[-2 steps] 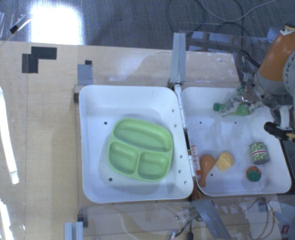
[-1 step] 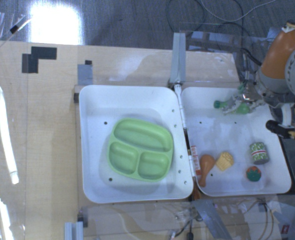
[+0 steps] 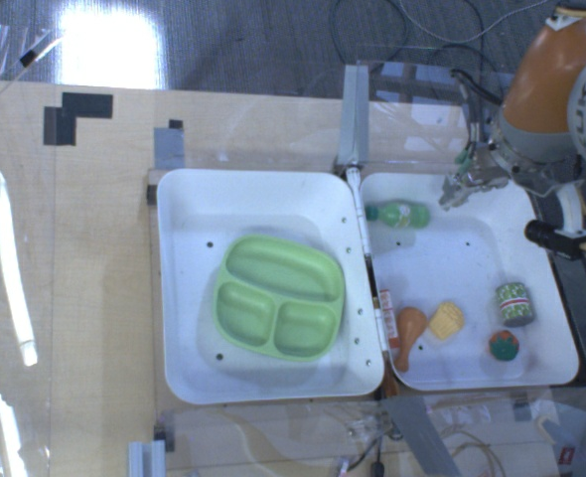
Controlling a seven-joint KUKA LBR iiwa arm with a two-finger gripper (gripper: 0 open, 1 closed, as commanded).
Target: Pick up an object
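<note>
Green bottle [image 3: 398,214] just left of fingers [image 3: 459,189]

Grey arm [image 3: 561,87] with orange band reaching in from right, end effector [image 3: 462,187] lowered

Tabletop [image 3: 84,296]: light wood, carrying two shallow white bins side by side. Left bin [image 3: 184,266] and right bin [image 3: 546,366] touch along a central seam. Black angular marker [image 3: 74,115] on the tabletop, upper left. Grey upright post [image 3: 354,117] stands behind the seam. Black cables [image 3: 412,28] loop across the dark floor [image 3: 253,28] beyond the tabletop. More wires [image 3: 472,445] lie at the near edge.
</note>
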